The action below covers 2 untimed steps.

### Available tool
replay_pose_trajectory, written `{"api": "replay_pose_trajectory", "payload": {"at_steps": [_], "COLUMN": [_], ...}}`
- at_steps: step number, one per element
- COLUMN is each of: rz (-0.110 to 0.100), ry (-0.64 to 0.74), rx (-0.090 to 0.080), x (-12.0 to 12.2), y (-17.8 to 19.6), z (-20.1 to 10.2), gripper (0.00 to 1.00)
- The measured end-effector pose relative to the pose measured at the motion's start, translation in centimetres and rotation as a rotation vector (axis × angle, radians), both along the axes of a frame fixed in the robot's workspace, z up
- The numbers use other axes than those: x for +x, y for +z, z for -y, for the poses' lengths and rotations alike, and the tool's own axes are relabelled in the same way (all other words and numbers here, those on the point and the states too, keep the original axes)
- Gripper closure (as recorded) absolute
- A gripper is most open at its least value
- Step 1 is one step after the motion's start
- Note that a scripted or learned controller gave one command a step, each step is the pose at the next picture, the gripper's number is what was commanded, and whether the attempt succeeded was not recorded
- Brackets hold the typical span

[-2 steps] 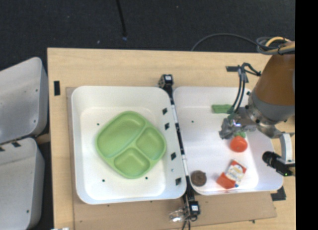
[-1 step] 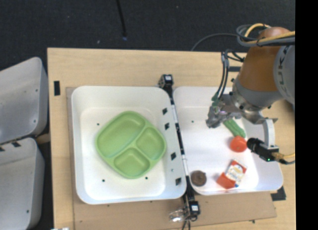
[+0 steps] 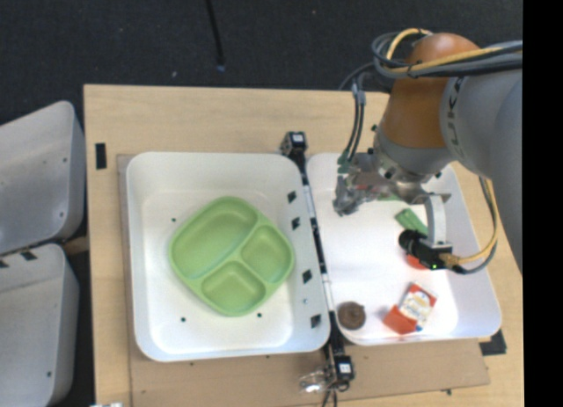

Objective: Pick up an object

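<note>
A red and white carton (image 3: 411,308) lies near the right bin's (image 3: 369,260) front edge, long axis running diagonally. The gripper (image 3: 354,192) hangs over the bin's back left; its opening cannot be made out.

Here's the counter (image 3: 106,124), pale wood, sitting square under the camera against a dark floor (image 3: 132,18). Two shallow white bins rest directly on it, side by side and touching along a shared middle edge. The left bin (image 3: 141,326) sits toward nine o'clock, the right bin (image 3: 475,308) toward three o'clock. Bare wood shows as a strip at twelve o'clock, down the nine o'clock side, and along six o'clock below both bins.
</note>
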<state>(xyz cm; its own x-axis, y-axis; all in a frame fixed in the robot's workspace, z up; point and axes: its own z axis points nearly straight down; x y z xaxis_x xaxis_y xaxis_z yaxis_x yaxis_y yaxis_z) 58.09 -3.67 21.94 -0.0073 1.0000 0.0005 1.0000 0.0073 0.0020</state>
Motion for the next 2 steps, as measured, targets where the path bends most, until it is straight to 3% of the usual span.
{"api": "replay_pose_trajectory", "payload": {"at_steps": [2], "rz": [0.001], "ry": [-0.001], "rx": [0.001], "x": [5.2], "y": [-0.1], "z": [-9.8], "gripper": [1.00]}}
